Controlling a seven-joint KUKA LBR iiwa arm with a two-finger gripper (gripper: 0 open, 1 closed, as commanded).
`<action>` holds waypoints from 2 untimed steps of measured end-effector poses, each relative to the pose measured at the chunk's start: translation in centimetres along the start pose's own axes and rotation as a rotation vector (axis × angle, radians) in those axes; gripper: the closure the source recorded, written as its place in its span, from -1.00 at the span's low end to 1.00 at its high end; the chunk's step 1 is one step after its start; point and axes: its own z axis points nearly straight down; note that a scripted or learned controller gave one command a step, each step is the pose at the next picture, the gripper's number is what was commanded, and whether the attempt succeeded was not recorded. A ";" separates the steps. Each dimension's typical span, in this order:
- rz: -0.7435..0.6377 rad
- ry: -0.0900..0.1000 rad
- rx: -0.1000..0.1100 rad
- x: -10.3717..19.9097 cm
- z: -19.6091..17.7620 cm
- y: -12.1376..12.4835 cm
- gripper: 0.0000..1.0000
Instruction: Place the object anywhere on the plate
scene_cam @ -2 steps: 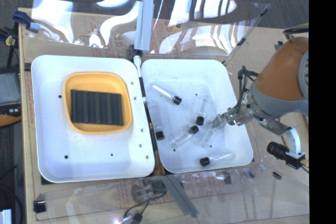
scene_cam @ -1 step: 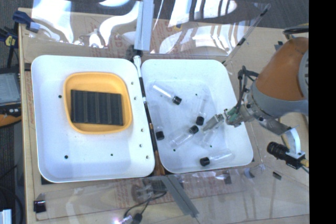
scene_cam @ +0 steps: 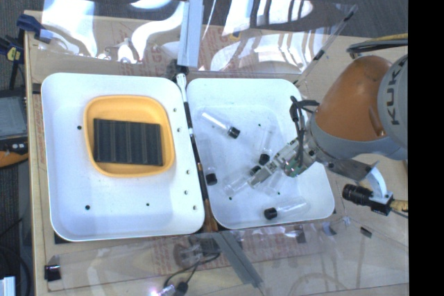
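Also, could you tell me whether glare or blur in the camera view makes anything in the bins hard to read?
In the camera view, bright glare streaks the clear panels behind the bins; the right bin is near overexposed, so the clear vials with black caps barely stand out; the gripper looks soft and cluttered; the yellow plate in the left bin reads sharply.

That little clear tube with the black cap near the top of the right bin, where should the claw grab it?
Probably across the middle of the clear tube, coming straight down. It lies flat and slanted, apart from the others, so fingers should straddle its narrow sides.
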 end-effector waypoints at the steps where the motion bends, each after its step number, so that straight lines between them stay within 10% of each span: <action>1: -0.414 0.001 0.001 2.7 0.1 1.7 -1.00; 2: -0.635 0.001 0.002 7.3 -1.4 4.5 -1.00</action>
